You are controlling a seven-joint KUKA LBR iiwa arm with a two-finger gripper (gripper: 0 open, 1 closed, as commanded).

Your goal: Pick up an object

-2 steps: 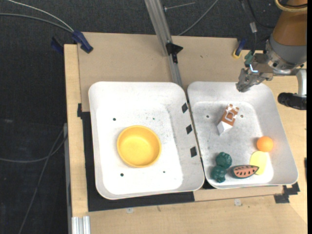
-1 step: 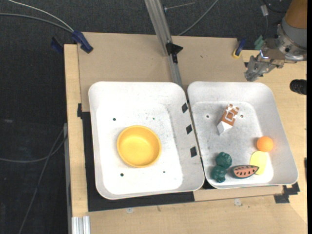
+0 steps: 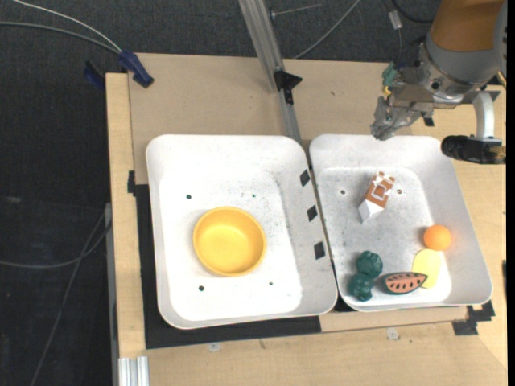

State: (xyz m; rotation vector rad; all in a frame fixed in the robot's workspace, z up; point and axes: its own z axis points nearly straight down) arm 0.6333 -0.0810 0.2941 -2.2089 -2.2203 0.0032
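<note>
Nearest the camera: watermelon slice (image 3: 403, 282) and green toy (image 3: 364, 275) along the right bin's (image 3: 459, 215) front wall, untouched. Further back, small carton (image 3: 378, 197), orange ball (image 3: 437, 237). Gripper (image 3: 388, 127) above the far rim, fingers nearly together, carrying nothing. Whole pick left.

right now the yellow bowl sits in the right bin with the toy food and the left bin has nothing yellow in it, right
Not quite. The camera view shows the yellow bowl in the left bin, alone. The toy food, including the watermelon slice and the orange ball, lies in the right bin. That bin has its own yellow piece beside the watermelon slice.
</note>
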